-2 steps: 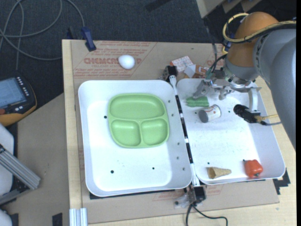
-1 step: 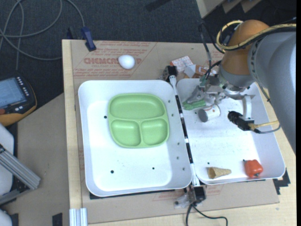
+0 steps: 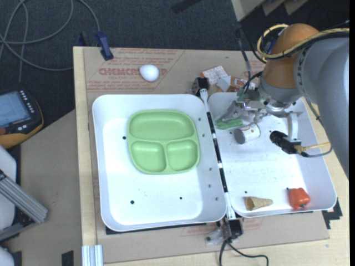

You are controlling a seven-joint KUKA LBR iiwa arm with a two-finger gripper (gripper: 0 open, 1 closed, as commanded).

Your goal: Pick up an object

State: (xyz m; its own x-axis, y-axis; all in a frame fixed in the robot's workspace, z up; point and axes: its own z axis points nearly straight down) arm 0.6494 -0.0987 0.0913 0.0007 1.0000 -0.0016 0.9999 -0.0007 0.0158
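arm (image 3: 288,65): reaches in from the right, low over the far end of the right bin (image 3: 316,165).
gripper (image 3: 247,118): down at the bin's far left corner, among small items; open or closed cannot be told, nor whether anything is gripped.
green piece (image 3: 224,122): flat, pale green, just left of the gripper; contact unclear.
cylinder (image 3: 244,134): small, white with a grey end, lying on its side just beneath the gripper.
cone (image 3: 258,203): tan wedge, near end of the right bin, well apart from the gripper.
red item (image 3: 299,198): near right corner, beside the cone.
tray (image 3: 164,140): green, three compartments, in the left bin (image 3: 111,165).
egg (image 3: 148,72): white, on the cardboard beyond the left bin.
handling, judged: cylinder likely light, rigid, smooth; apt to roll or slip.
hold, judged: across the cylinder's round sides at mid-length, fingers square to its axis.
risk: green piece close by, may be caught too.
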